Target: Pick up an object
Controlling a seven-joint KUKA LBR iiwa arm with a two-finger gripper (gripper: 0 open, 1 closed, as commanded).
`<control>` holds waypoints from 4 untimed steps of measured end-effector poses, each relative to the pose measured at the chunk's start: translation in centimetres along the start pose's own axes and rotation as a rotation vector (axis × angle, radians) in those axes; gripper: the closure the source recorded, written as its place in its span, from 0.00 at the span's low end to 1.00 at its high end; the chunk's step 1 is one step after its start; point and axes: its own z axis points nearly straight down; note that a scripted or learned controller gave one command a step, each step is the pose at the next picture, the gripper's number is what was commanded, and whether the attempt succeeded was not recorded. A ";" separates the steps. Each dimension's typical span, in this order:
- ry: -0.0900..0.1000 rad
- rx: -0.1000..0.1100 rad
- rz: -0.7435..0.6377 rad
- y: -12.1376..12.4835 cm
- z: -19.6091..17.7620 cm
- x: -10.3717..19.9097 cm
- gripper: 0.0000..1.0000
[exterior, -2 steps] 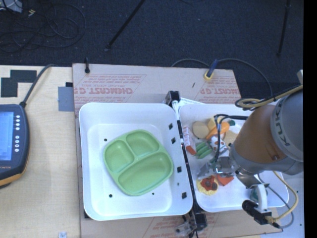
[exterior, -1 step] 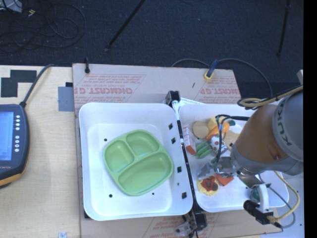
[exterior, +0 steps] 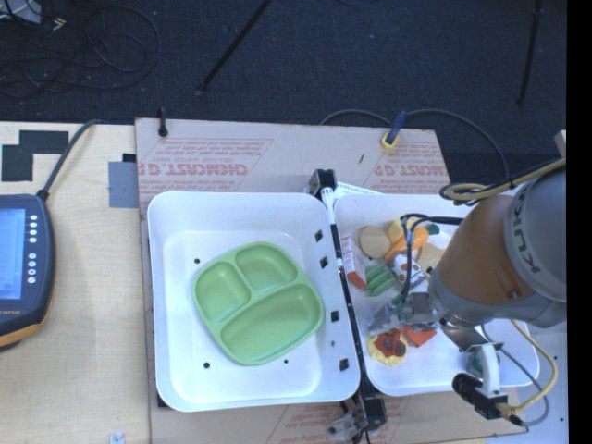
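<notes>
The right bin [exterior: 407, 382] holds several small toy foods. A tan round piece [exterior: 374, 240] lies at the back, with a yellow and orange piece [exterior: 413, 237] beside it. A green piece [exterior: 379, 279] sits near the bin's left wall. Toward the front lie a yellow piece with red spots [exterior: 388, 347] and an orange-red piece [exterior: 422, 336]. My gripper [exterior: 400, 311] hangs low over the bin's middle, just above the yellow and orange-red pieces. The grey and orange arm [exterior: 490, 257] covers the right part of the bin.
The left bin [exterior: 176, 239] holds a green divided plate [exterior: 259, 302]. A black divider with clips [exterior: 335, 276] runs between the bins. A handheld pendant [exterior: 18, 257] lies at the far left of the bench. Cables trail near the bin's front right corner [exterior: 504, 400].
</notes>
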 end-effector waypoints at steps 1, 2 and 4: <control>0.007 0.003 -0.004 0.0 0.0 -0.5 0.00; 0.011 0.004 -0.006 0.0 0.1 -0.7 0.00; 0.015 0.030 -0.005 13.5 1.2 0.7 0.00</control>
